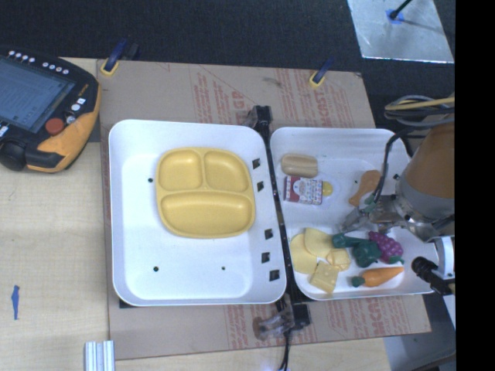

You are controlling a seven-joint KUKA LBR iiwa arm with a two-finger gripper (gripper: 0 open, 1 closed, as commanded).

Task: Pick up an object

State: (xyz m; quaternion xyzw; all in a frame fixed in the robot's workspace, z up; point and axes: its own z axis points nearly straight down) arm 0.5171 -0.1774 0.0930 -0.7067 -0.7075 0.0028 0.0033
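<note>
A grey KUKA arm reaches in from the right over the right-hand white bin, its gripper lowered into a crowded heap of toy food near the bin's lower right corner. Whether the gripper is spread or closed cannot be told — the metal tips blur into the clutter beneath them, and nothing is plainly seen between them.

Candidates for the pick lie close together: a dark green piece just under the gripper, purple grapes beside it, an orange carrot below, and yellow cheese wedges to the left. A bread roll and a small red-and-white carton sit apart, higher in the bin. The left bin carries a yellow divided plate.

The risk here, judged from the crowding, is a muddled grasp: the tips may land on two touching pieces at once, or nudge the green piece against the grapes so it slips sideways as they close. The rounded, smooth toys could squirt free on lifting — and a descent too near the bin's wall might catch the rim.
</note>
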